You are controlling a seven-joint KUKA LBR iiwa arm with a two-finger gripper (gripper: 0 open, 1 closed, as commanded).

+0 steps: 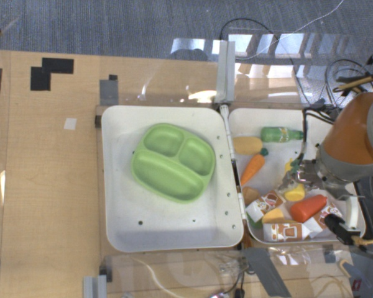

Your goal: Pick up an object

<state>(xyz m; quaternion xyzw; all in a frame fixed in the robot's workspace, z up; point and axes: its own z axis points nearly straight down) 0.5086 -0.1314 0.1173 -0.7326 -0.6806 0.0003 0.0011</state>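
1. The arm reaches in from the right over the right bin (236,118); its claw (296,177) hangs low among the toys, whether spread or pinched I cannot tell
2. Nothing looks lifted; the pick seems still to do
3. Nearest the claw: a yellow piece (294,194) and a red piece (308,208); a carrot (253,167) and green bottle (281,134) lie further off
4. Crowded toys may hinder it; the left bin (121,225) holds a green plate (173,161)
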